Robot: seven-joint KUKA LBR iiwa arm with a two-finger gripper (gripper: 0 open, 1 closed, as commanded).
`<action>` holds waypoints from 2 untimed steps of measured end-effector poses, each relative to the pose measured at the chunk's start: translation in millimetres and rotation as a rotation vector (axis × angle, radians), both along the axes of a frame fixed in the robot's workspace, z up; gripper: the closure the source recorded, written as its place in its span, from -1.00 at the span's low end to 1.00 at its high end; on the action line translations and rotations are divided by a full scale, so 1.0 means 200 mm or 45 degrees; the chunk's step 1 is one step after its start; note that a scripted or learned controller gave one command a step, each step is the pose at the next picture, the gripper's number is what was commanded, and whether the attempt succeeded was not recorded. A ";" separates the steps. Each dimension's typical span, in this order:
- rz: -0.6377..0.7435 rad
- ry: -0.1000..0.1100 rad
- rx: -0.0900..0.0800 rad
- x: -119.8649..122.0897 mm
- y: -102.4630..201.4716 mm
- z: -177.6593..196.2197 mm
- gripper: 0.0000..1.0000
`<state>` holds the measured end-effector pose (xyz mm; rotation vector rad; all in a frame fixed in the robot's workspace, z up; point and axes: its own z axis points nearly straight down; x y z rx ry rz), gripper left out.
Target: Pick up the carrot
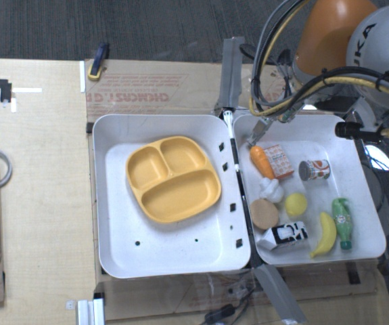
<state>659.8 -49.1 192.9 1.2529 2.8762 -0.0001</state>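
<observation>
The carrot (262,162) is a short orange stub lying at the upper left of the right bin (364,181), beside the wall between the two bins. It leans against an orange and white packet (279,161). My gripper (256,137) comes down at a slant from the arm's cable bundle, and its tip is just above and left of the carrot's upper end. Whether it touches the carrot is unclear from this angle.
The right bin also holds a small can (314,170), a lemon (295,204), a banana (325,234), a green bottle (341,223), a brown round item (264,213), a white lump (270,190) and a black and white carton (289,234). A yellow divided plate (174,178) lies in the left bin (116,242).
</observation>
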 end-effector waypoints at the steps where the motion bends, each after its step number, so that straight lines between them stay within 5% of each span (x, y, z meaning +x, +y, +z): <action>1: -0.056 0.005 0.001 -0.41 0.14 -0.01 -1.00; 2: -0.030 0.003 -0.001 -0.19 -0.14 -0.01 -1.00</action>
